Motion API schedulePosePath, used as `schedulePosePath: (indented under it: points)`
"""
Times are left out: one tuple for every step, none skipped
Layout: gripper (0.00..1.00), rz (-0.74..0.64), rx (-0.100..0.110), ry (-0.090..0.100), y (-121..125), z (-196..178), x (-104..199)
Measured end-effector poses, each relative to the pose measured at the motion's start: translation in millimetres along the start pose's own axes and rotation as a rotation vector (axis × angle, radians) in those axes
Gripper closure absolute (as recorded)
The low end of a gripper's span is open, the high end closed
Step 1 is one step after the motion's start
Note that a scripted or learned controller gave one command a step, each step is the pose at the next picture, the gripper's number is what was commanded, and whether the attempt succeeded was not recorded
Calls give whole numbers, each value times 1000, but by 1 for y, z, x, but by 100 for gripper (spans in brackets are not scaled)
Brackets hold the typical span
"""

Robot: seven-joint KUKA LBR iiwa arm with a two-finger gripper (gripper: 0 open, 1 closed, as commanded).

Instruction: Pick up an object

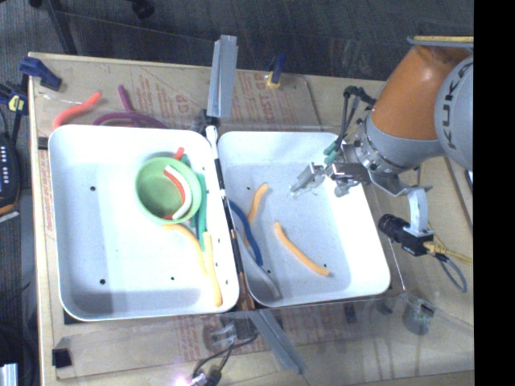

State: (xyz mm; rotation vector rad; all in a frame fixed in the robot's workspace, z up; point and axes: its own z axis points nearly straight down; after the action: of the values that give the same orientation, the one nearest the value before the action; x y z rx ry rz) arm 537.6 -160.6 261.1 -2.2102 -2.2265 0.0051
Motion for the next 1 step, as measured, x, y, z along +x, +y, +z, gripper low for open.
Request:
schedulePosePath:
  points:
    - [0, -180, 1, 0, -1, 158, 20]
